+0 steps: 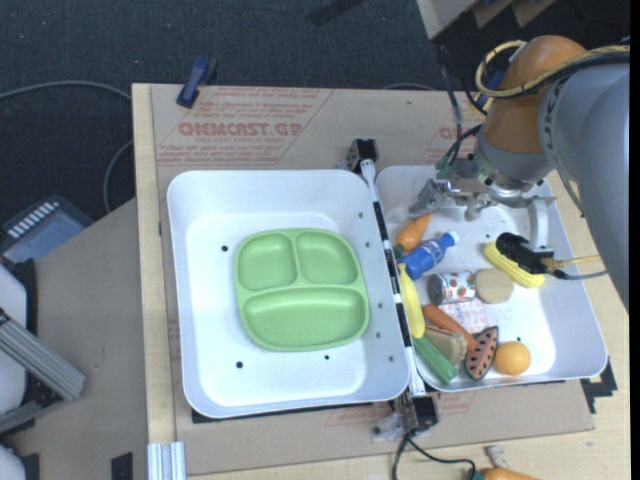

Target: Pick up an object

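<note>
The right bin [575,313] holds several toy foods. An orange piece [412,232] and a blue bottle [430,253] lie near its left wall. A yellow corn-like piece [515,259] lies to the right of them. Further forward are a small can [455,288], a beige round piece [493,286], a yellow banana [411,305], a carrot [445,320], a watermelon slice [482,353] and an orange ball [513,358]. My gripper [462,196] hangs over the back of this bin, just behind the orange piece and the bottle. Nothing shows in its grasp.
The left bin [200,268] carries a green divided plate [300,288]. A black clamp [362,153] sits at the back where the two bins meet. The grey arm with its orange band [540,68] fills the upper right. A blue clip [195,81] lies on the board's far left corner.
</note>
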Action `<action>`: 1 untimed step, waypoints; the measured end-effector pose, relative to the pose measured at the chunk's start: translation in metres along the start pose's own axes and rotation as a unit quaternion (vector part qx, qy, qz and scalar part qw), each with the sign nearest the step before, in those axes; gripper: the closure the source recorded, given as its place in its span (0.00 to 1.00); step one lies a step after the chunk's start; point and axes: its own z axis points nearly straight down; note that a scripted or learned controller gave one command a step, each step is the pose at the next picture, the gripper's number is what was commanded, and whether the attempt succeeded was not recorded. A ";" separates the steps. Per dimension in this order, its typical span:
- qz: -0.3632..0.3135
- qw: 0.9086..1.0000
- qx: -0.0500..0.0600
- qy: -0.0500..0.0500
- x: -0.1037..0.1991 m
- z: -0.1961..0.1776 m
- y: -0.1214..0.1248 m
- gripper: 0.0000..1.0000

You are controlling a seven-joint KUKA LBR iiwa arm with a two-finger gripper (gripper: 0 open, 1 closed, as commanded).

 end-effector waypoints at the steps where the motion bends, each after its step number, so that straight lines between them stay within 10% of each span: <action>1: 0.000 1.000 0.002 0.000 0.014 0.019 0.018 0.00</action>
